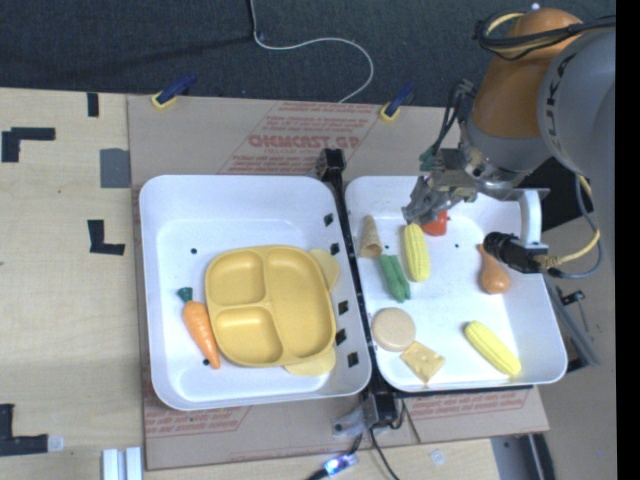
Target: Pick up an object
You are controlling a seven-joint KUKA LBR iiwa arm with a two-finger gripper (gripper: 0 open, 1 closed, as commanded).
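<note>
Left bin: carrot, yellow tray. Right bin: corn, red piece beneath the gripper. You cannot tell the jaws' state. Center over the red piece, then descend straight, clear of the corn.

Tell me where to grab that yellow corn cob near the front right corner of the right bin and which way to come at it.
Grip the corn cob across its thick middle, coming straight down from above. It lies flat and slanted, with bare bin floor on both long sides, so fingers set crosswise to its length should fit. The right bin wall sits close to its lower end, so avoid that tip.
</note>
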